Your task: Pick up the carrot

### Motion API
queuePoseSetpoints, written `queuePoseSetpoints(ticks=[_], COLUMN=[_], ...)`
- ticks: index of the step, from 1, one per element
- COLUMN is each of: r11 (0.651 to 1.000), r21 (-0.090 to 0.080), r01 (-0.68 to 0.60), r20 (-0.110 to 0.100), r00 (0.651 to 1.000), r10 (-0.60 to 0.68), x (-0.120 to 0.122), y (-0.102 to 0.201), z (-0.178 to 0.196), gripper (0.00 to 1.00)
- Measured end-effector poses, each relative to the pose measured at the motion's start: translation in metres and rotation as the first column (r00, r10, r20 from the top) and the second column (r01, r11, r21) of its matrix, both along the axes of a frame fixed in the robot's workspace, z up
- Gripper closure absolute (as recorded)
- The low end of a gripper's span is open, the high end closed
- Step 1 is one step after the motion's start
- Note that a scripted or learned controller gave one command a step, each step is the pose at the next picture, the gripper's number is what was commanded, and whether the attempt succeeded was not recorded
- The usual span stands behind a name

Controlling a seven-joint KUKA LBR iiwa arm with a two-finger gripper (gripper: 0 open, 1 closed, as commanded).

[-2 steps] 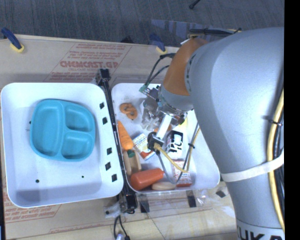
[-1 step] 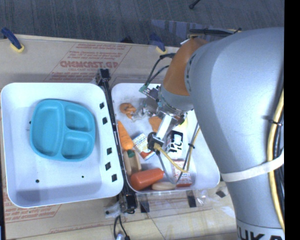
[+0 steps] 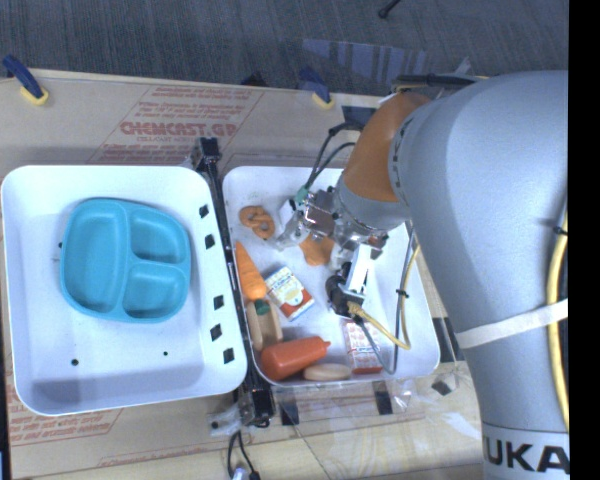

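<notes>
Lying against the left wall of the right bin (image 3: 420,268), the carrot (image 3: 249,273) may slip from the gripper (image 3: 325,243), whose state I cannot tell, because the wall and the small carton (image 3: 289,293) crowd it.

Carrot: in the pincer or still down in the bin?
Down in the bin. The carrot lies along the right bin's left wall, apart from the pincer, beside a small carton.

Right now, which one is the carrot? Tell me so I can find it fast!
Look in the right white bin, along its left wall. The carrot lies there, pointing up the wall. It is a slim, bright orange cone, thinner than the fat red-orange sausage lower down.
</notes>
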State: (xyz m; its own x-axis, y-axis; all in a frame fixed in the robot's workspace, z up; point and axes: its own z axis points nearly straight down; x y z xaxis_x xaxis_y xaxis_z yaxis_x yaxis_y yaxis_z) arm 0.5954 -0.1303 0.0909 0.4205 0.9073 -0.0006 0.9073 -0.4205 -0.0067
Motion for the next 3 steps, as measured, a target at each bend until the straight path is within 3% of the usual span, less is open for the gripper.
queuePoseSetpoints(ticks=[1, 2, 3], r11=[0.997, 0.973, 0.922], r21=[0.003, -0.003, -0.005], r01=[0.073, 0.23, 0.386], r20=[0.009, -0.001, 0.003], r00=[0.997, 0.973, 0.922], r10=[-0.073, -0.23, -0.386], x=[-0.043, -0.101, -0.057], y=[0.127, 0.117, 0.103], z=[0.103, 0.099, 0.1], gripper=[0.0, 0.0, 0.0])
